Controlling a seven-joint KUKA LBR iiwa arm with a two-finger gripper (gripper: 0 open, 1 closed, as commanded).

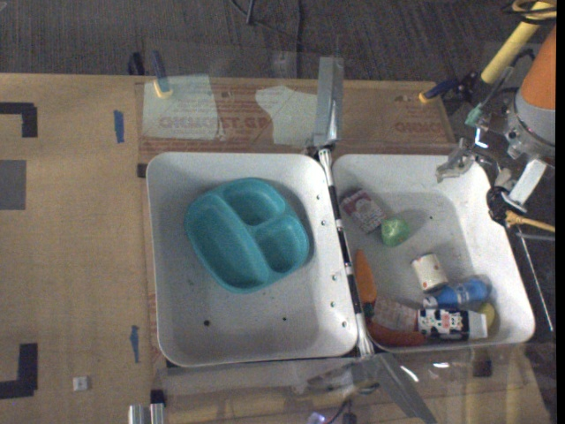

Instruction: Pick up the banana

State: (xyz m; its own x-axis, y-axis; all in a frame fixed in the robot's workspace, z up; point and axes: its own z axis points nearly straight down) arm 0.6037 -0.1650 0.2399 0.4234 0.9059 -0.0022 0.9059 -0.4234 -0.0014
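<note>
Camera view shows the gripper (477, 148) over the top right corner of the right bin (441, 203) — whether it is released or clenched I cannot tell. The banana is probably the yellow sliver (488, 317) in that bin's lower right corner, largely hidden behind a black-and-white carton (451, 323) and just below a blue bottle (464, 292). To do the reach well, the arm should probably travel along the right wall and descend on the exposed yellow end — clear of carton and bottle, which crowd it closely.
</note>
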